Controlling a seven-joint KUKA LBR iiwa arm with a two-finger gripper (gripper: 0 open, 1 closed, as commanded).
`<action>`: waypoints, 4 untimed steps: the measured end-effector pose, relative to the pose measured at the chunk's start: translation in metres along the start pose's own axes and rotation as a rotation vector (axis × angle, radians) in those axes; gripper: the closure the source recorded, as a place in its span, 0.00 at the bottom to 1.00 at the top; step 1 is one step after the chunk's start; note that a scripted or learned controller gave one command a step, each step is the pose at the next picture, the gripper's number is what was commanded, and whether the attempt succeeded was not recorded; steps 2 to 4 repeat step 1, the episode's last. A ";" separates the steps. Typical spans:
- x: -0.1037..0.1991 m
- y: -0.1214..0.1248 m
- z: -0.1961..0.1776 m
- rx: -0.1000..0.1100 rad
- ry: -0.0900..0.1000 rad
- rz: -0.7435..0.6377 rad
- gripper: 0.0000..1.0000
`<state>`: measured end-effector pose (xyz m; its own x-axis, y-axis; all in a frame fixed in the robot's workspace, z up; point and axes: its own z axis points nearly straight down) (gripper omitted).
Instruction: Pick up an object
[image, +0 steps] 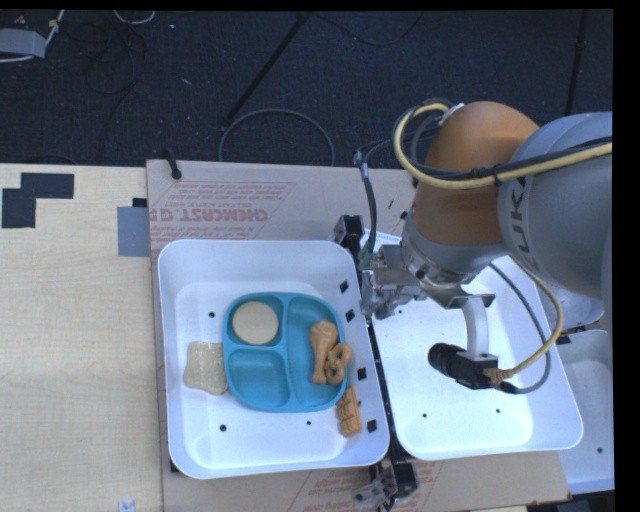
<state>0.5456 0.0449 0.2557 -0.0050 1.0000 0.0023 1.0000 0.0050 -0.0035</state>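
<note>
I see the end effector (372, 290) at the bins' shared wall; I cannot tell its state. The pretzel (328, 352) lies toward seven o'clock, long axis twelve-to-six.

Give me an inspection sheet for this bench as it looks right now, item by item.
Surface: two white bins side by side, left bin and right bin, on a cardboard sheet over a wooden bench.
Job's things: blue tray in the left bin, holding a round cracker and a pretzel; a pale bread piece beside it, a small brown piece by its right corner.
Clutter: nothing seen.
Grippers: gripper above the divide between the bins, nothing seen in it.
Cables: yellow hose around the wrist; black cables on the floor.
Surroundings: dark carpet.
</note>
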 end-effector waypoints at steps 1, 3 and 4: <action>0.055 -0.008 -0.001 0.000 -0.002 0.001 1.00; 0.055 -0.008 -0.001 0.000 -0.002 0.001 1.00; 0.055 -0.008 -0.001 0.000 -0.002 0.001 1.00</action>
